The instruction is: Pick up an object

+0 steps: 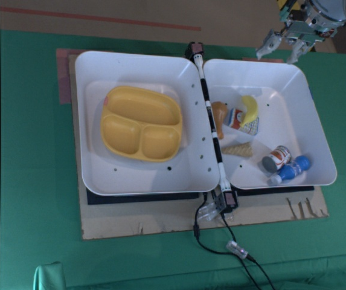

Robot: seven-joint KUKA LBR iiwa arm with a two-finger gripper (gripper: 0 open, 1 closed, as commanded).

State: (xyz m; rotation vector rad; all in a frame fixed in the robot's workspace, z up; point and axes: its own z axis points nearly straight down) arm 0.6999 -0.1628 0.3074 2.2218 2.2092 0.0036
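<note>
A grey robot arm holds its claw [284, 48] spread open and empty above the far edge of the right bin [308, 89], well clear of anything it could grasp. The things to pick from all lie in that bin: a banana [249, 108] resting against a small carton [235, 118], a brown bottle-shaped toy [220, 116] by the divider between the bins, an ice-cream cone [239, 149] lying flat, a can [276, 159] on its side and a blue bottle [290, 171] just beside it near the front wall. The left bin [94, 71] carries one yellow divided tray [140, 123]. To do the pick well, the arm would likely need to come forward and down over a single item, and the cone looks the safest choice because it sits apart from its neighbours; the banana and carton touch, and the can and bottle crowd each other, so fingers closing there could nudge a second item or slip off a rounded side. The count stands at six small items in the right bin, one tray in the left, two bins on the green tabletop [34, 162], and one claw
</note>
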